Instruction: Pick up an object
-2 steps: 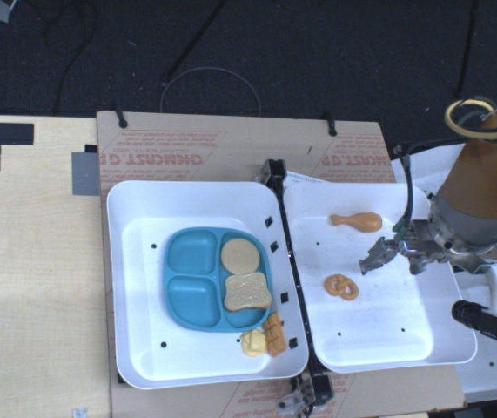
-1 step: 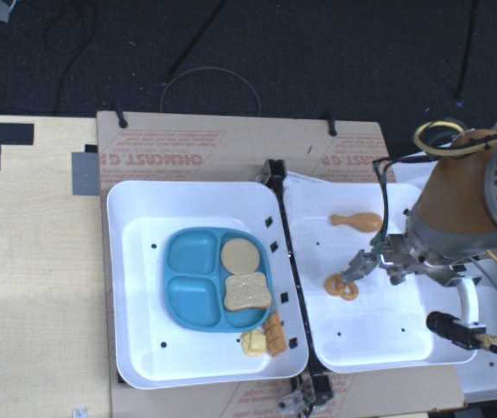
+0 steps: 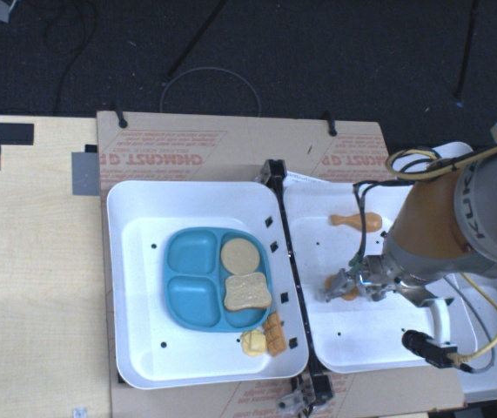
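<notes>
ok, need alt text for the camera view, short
A grey and orange robot arm reaches from the right into the right white bin, its gripper low over a small orange item, with a tan drumstick-shaped toy beyond. The left white bin holds a blue divided plate with toy food.

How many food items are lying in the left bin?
4. A round patty and a bread slice lie on the blue plate; a yellow piece and an orange piece lie beside its lower right corner.
</notes>
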`<action>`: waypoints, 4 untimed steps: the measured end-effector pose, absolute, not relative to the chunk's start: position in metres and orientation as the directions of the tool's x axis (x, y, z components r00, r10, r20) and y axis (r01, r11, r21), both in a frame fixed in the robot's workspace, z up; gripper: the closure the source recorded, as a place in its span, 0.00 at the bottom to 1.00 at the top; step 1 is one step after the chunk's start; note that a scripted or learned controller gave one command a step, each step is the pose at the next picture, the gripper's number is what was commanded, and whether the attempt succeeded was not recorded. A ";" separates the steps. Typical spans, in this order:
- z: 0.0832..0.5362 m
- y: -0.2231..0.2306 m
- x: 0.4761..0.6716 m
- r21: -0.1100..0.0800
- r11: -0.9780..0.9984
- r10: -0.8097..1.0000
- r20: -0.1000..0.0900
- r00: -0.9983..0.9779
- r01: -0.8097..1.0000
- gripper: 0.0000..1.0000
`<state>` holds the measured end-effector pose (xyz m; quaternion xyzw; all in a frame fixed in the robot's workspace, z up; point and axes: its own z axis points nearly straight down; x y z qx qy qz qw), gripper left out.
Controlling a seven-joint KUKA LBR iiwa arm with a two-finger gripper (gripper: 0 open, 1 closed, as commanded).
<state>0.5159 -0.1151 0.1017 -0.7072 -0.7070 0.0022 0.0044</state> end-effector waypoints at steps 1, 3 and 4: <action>0.087 -0.114 0.516 -0.005 -0.002 1.000 0.002 0.002 1.000 0.00; 0.143 -0.121 0.521 0.001 -0.005 1.000 0.000 0.005 1.000 1.00; 0.205 -0.125 0.523 0.003 0.000 1.000 -0.001 0.000 1.000 1.00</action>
